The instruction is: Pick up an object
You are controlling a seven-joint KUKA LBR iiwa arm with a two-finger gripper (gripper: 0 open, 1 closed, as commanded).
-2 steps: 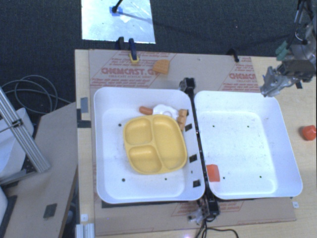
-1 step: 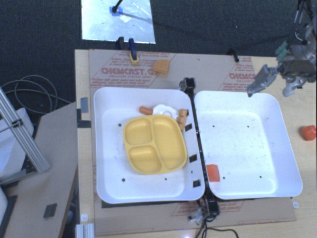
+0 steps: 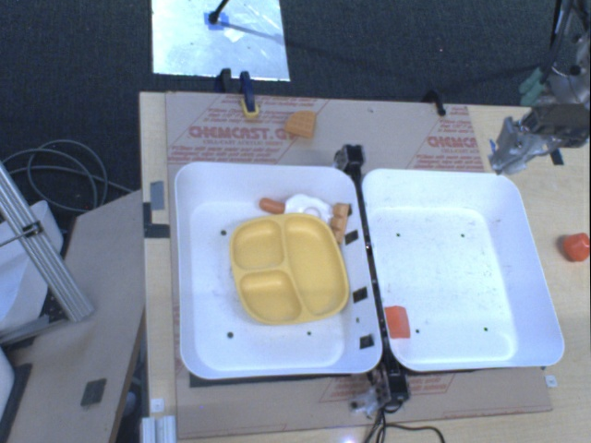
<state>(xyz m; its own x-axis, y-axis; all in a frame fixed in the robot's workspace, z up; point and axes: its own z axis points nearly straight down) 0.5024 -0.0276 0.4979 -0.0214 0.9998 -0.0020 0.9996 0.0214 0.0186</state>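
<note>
Camera view: the two-finger gripper (image 3: 511, 152) is seen beyond the right white bin (image 3: 526, 238); its opening cannot be told, nothing is held. The small orange-red block (image 3: 396, 321) in that bin's near-left corner is judged light and rigid, best pinched across flat sides.

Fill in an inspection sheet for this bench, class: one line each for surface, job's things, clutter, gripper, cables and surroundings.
Surface: bench bearing two white bins, left bin and right bin, side by side.
Job's things: yellow divided plate in the left bin, with an orange sausage-shaped piece, a white piece and a tan piece at its far edge; orange block in the right bin's near left corner.
Clutter: tan block on the bench beyond the bins; red object right of the right bin.
Gripper: gripper above the right bin's far right corner, holding nothing visible.
Cables: grey loops on the floor, left.
Surroundings: dark carpet, shiny sheet.
</note>
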